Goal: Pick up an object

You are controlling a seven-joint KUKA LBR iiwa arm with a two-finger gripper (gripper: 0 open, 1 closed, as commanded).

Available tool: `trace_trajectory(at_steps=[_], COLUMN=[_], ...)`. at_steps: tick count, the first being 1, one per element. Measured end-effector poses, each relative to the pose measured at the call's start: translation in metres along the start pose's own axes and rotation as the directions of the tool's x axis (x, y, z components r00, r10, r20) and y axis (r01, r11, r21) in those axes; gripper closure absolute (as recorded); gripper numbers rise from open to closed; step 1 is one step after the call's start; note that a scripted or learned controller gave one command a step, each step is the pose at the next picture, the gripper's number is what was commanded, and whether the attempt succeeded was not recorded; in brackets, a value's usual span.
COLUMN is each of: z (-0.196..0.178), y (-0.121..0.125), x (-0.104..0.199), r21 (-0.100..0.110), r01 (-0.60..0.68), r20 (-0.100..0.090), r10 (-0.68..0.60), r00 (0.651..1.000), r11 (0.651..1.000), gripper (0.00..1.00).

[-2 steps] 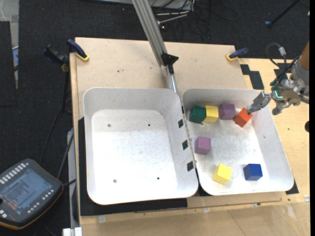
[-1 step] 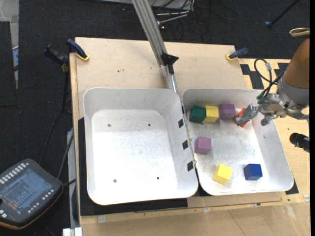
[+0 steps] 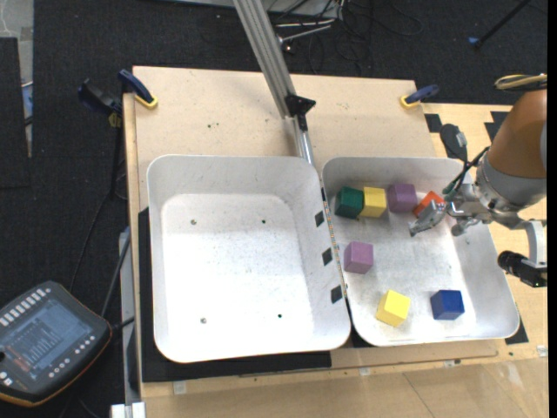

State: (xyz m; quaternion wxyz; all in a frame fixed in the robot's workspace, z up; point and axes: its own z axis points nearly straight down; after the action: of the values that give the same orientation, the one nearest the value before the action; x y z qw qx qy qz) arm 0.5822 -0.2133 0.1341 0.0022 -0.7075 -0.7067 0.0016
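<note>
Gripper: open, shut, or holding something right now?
Gripper: over the right bin, by an orange block; whether it holds anything cannot be told.

My worktop [image 3: 226, 116] carries two white bins: the left bin [image 3: 165, 233] and the right bin [image 3: 487, 303]. Blue-and-yellow clamps [image 3: 137, 90] grip its far corners. A metal pole [image 3: 265, 46] slants overhead. A pendant [image 3: 43, 342] lies on the floor.

The KUKA arm [image 3: 520, 151] shows a rounded orange band above a grey wrist, black cables looping beside it, and a metallic silver gripper [image 3: 428, 218] with slim fingers and an orange-red patch.
</note>
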Motion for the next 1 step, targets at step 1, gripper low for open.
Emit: trace_trajectory(at_steps=[1], z=[0.0413], y=[-0.0002], x=[0.0007], r21=[-0.002], r01=[0.001], r20=[0.001], r10=[-0.001], r00=[1.000], r11=[1.000], gripper=[0.00])
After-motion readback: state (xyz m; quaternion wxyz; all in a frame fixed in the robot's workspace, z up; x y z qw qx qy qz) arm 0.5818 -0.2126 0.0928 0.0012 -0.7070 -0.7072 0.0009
